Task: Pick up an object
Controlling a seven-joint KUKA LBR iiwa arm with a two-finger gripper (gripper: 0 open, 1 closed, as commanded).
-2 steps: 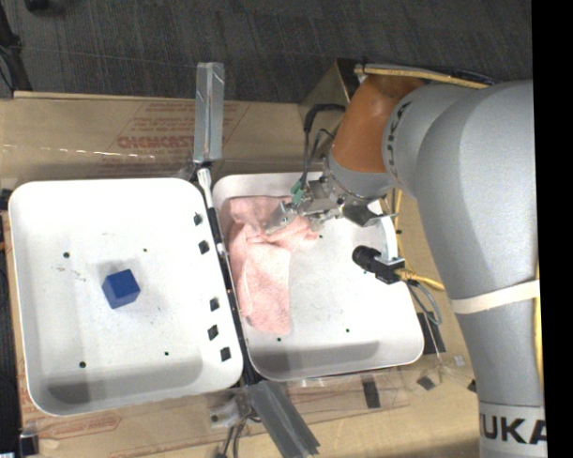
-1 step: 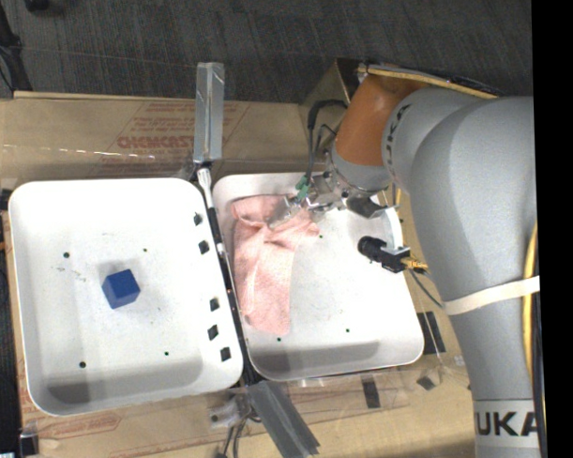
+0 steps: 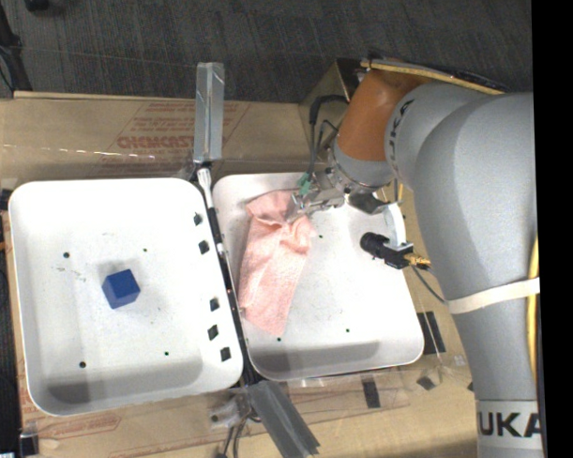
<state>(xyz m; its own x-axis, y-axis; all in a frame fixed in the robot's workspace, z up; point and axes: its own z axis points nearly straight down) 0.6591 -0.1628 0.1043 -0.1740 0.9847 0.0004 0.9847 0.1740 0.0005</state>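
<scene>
since the gripper (image 3: 309, 196) sits right at the upper end of the pink cloth (image 3: 274, 261), the lift should go slowly and straight up, so the fabric can be checked for rising with it. whether the cloth is truly caught cannot be told from here. in the right bin (image 3: 389, 347) the cloth runs from near the middle up toward the far edge, where the gripper meets it. a blue cube (image 3: 121, 287) lies in the left bin (image 3: 48, 391), well apart.
</scene>
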